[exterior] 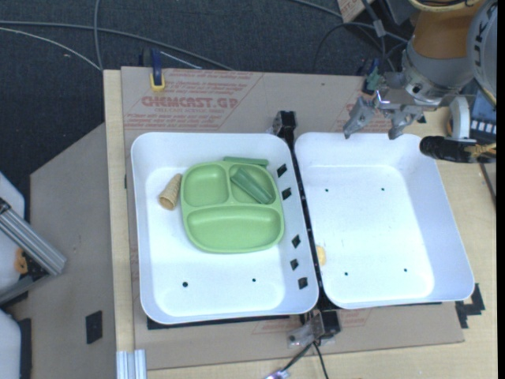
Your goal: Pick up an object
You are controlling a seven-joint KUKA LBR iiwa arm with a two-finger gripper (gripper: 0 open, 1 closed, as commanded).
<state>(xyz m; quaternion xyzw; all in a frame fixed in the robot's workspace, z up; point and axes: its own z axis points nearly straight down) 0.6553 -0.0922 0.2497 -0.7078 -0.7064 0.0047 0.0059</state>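
Observation:
A green divided plate lies in the left bin. A dark green oblong piece rests in the plate's upper right compartment, and a flat green strip pokes out behind the plate's far rim. A tan cone lies just left of the plate, touching it. A small orange bit sits at the right bin's left wall. My gripper hangs over the far rim of the right bin, well away from all these objects. It is open with nothing between its fingers.
Black clips run along the seam between the two bins. A cardboard sheet lies under the bins, with a blue and yellow clamp at its far left. Cables trail over the dark floor behind.

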